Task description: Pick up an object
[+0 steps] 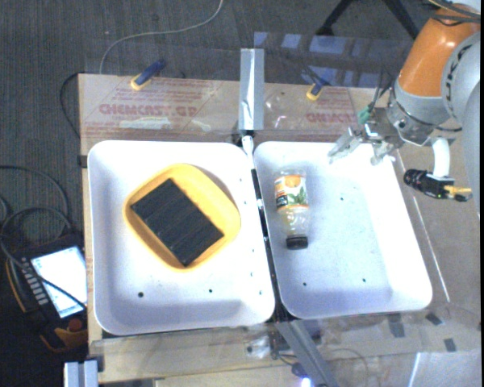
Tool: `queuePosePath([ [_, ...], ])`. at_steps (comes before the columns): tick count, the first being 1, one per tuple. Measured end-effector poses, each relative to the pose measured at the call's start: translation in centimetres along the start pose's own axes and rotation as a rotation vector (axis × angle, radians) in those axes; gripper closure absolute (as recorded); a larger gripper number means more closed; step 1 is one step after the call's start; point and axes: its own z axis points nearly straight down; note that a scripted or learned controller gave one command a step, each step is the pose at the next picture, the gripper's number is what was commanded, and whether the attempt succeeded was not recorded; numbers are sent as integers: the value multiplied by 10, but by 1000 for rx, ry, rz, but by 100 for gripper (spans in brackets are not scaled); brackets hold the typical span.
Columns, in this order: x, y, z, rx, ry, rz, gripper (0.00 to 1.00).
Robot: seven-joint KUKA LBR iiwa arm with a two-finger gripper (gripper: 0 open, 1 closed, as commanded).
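One bottle [291, 205] lies in the right bin [363, 240]. End effector [361, 142] hovers well up-right of it, fingers spread, empty.

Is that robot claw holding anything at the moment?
No. The gripper hangs open over the right bin's far edge, nothing between its fingers; the bottle lies untouched.

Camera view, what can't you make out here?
- Tool: too small and blurred to tell whether it is open or shut.
- Arm: cut off by the right and top edges.
- Bottle label: print too small to read.
- Yellow dish: its middle is covered by the black slab.
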Motion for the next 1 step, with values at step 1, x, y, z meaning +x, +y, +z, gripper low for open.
queuePosePath([
  [1,65,0,64,-5,-9,21,0],
])
